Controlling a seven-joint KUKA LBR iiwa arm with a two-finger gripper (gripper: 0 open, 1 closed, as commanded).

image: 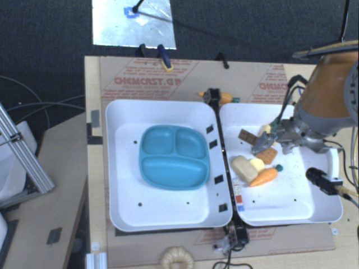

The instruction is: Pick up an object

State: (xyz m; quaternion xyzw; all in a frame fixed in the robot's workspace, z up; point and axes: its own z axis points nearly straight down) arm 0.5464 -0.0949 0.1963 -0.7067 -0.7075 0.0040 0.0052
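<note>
The gripper (262, 144) hangs low in the right bin (291, 209), apparently just over a cracker (268, 155) beside a carrot (263, 177). A blue plate (173, 156) lies in the left bin (126, 206).

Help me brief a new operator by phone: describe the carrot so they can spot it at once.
Look at the right white bin, the one under the arm. Near its middle lies a small cluster of toy foods; the carrot lies at the cluster's lower right edge, against a cream block. It alone is orange and tapered, with a green tip.
</note>
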